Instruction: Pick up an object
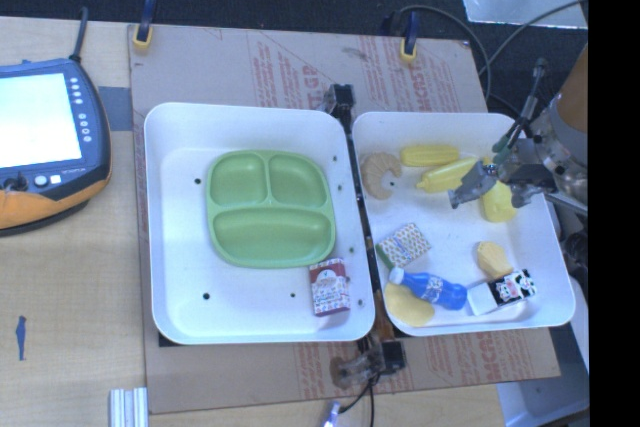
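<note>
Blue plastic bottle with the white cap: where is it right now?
The blue plastic bottle lies on its side near the front of the right white bin, resting against a yellow piece, left of the black-and-white carton.

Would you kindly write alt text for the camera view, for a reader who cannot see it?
A robot pincer reaches from the right over the right bin, which holds yellow toy foods and a blue bottle. The left bin holds a green divided plate and a small red carton.

Yellow lemon-like object (497,203) in right bin, near far right wall, beside pincer (478,187)
</note>
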You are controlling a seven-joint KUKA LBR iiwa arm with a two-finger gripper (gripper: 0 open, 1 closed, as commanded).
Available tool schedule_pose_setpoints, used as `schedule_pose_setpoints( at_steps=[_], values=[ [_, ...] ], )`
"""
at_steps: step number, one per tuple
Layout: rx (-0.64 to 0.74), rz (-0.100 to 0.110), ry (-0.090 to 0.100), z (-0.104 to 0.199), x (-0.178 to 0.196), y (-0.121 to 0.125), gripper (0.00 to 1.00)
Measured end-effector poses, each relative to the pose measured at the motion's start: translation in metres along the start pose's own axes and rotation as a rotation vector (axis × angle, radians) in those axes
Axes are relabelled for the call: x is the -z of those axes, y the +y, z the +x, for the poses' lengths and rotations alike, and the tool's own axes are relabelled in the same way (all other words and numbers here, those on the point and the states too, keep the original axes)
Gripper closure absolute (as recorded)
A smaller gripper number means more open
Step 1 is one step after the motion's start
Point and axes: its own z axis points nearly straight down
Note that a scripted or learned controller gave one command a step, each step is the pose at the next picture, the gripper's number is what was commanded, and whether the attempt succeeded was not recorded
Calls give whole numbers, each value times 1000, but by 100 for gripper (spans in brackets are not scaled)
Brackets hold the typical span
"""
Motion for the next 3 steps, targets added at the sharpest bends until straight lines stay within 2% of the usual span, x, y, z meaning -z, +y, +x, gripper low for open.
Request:
schedule_pose_setpoints(
  at_steps=[1, 2, 3],
  values=[
    [0, 3, -1, -56, -85, 32, 0],
    [0, -11, -9, -99, -160, 91, 0],
    [2, 1, -1, -58, -181, 79, 0]
  ],
)
